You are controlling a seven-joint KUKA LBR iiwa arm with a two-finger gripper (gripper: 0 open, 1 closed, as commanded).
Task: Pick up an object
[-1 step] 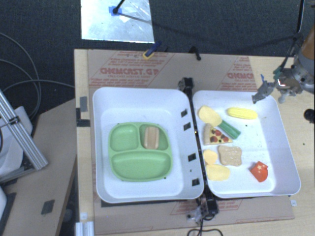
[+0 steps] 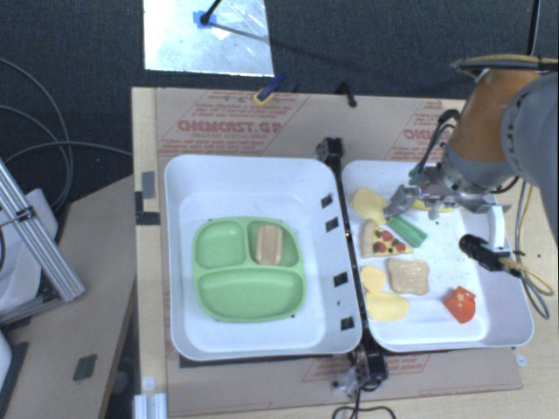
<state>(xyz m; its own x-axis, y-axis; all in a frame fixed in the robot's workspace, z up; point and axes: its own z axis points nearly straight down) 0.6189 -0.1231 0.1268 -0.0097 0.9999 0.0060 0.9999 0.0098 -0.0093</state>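
My jaws (image 2: pixel 410 197), aperture indeterminable (nothing visibly held), hover near the right bin's far edge; the green plastic block (image 2: pixel 407 231) lies just nearside, long axis diagonal.

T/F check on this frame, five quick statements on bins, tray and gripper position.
1. The green tray sits in the left bin. True.
2. The tray holds a tan bread-like piece in its upper right compartment. True.
3. The red piece lies in the left bin. False: it lies in the right bin, near the lower right corner.
4. The gripper is over the left bin. False: it is over the right bin's upper part, near the green stick and the pizza slice.
5. The toast slice lies on the green tray. False: it lies on the right bin's floor, below the pizza slice.
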